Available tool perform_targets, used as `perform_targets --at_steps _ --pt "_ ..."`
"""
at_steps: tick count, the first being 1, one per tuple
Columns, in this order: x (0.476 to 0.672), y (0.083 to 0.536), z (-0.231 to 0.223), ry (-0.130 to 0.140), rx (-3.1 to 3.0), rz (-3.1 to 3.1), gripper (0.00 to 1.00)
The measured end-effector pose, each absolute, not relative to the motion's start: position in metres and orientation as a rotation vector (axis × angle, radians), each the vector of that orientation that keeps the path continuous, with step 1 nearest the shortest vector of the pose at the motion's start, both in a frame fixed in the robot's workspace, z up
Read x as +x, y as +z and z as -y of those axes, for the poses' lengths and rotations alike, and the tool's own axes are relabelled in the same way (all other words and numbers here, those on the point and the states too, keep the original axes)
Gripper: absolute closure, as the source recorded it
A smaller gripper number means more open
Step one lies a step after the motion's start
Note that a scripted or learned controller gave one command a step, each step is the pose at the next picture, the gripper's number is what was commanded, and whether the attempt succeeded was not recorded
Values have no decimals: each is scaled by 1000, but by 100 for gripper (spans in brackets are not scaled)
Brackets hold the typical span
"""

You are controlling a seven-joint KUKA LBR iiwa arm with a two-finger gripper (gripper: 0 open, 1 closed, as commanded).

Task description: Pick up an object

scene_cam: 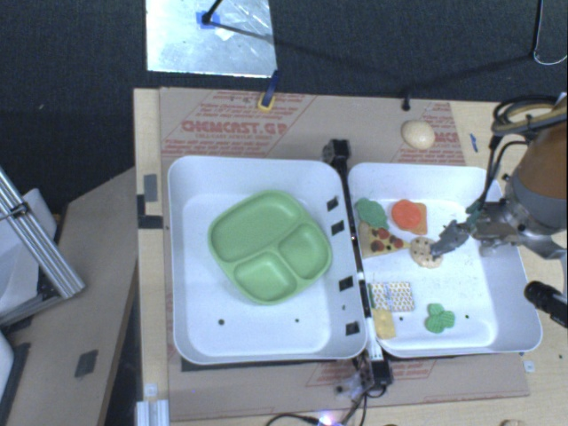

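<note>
- Gripper (441, 245) position: you see it low over the right bin (461, 177), reaching in from the right, its tip just at the right edge of the cookie (424, 253).
- Claw state: you cannot tell whether the claw is apart or together; the tip is dark and blurs into the cookie's edge. Nothing is visibly lifted.
- Cookie: a pale round piece with dark spots, lying flat on the bin floor near the middle of the right bin.
- Pizza slice (381, 239): lies just left of the cookie, close to the divider between the bins.
- Green leafy piece (370, 211): sits above the pizza slice, at the upper left of the right bin.
- Orange piece (409, 214): rests just right of the green leafy piece, above the cookie.
- Cracker (391, 295): a pale speckled square, lower left of the right bin, with a yellow piece (384, 325) just below it.
- Small green piece (438, 319): lies near the front of the right bin, well apart from the gripper.
- Left bin (195, 327): holds a green divided plate (269, 246) with three compartments.
- Egg (418, 133): lies on the cardboard behind the right bin, outside both bins.
</note>
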State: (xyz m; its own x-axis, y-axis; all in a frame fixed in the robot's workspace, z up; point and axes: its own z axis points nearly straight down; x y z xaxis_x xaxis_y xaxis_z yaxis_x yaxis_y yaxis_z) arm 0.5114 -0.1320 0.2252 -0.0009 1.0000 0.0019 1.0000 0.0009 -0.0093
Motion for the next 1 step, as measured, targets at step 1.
perform_targets --at_steps 1 --pt "514 230 132 -2 -2218 2226 0"
